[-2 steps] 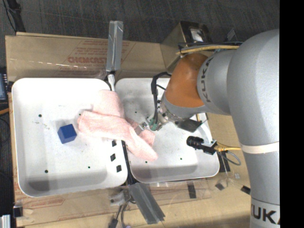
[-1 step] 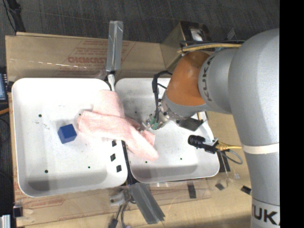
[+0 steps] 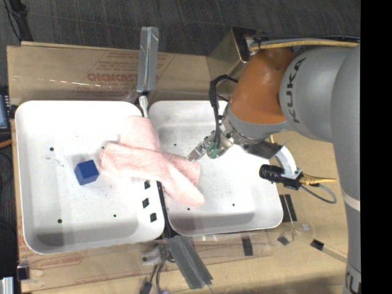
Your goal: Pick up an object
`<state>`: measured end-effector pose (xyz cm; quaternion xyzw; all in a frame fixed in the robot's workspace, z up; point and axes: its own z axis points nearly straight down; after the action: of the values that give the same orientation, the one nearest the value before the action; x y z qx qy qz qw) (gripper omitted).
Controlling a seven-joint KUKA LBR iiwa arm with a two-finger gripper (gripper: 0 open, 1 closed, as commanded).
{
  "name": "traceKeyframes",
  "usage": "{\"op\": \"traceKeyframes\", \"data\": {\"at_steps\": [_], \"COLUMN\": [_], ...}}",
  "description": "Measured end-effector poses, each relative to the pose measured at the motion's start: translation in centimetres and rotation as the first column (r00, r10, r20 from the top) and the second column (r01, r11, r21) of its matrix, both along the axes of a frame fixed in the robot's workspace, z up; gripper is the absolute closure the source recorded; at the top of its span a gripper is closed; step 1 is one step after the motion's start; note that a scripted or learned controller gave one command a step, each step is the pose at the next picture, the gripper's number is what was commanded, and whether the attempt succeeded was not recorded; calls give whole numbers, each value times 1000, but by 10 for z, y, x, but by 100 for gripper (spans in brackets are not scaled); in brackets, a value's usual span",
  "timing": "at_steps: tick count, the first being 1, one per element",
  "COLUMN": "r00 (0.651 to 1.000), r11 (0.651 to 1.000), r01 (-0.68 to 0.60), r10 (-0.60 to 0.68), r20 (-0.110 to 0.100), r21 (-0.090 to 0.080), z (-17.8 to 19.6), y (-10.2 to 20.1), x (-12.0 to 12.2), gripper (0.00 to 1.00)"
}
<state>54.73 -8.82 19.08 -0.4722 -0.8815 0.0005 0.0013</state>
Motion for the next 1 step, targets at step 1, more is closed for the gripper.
{"op": "traceKeyframes", "data": {"at_steps": [1], "r00": [997], "r11": [997], "r01": [83], "r10": [-83], "r20": [-2], "r21": [-1], "z": [15], "y": [16], "x": [12], "gripper": [100]}}
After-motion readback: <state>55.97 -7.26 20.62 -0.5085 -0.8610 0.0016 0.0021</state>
